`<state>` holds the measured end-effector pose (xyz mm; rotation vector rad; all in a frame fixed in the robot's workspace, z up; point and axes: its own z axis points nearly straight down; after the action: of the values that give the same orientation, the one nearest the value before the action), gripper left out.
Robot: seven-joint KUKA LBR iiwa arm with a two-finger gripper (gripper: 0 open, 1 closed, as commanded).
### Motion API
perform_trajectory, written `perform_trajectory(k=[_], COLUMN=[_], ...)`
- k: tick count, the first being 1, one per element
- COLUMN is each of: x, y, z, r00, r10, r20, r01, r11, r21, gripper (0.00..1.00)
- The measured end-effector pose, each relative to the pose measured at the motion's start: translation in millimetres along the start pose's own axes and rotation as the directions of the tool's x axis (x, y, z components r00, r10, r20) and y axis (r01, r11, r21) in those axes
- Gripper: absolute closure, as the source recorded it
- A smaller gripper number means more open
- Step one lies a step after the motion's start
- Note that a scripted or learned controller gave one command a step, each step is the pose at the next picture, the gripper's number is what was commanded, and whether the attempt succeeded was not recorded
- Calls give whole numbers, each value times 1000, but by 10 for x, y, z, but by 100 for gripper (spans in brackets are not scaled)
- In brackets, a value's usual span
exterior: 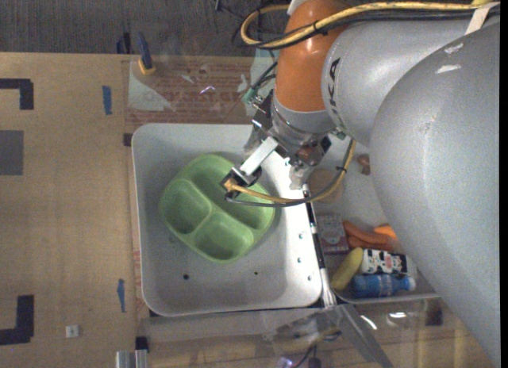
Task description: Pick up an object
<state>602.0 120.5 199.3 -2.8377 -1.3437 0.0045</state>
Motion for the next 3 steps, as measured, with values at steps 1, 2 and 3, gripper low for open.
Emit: perform_trajectory(k=[1, 2, 3], x=[-227, -326, -230], y=[-214, -183, -216], z=[1007, 986, 913], r00=[975, 978, 975], r10=[-219, -211, -222], r20=[-24, -2, -18], r01=[219, 211, 222], r11=[976, 978, 975], r21=[1, 8, 1], gripper=[0, 100, 0])
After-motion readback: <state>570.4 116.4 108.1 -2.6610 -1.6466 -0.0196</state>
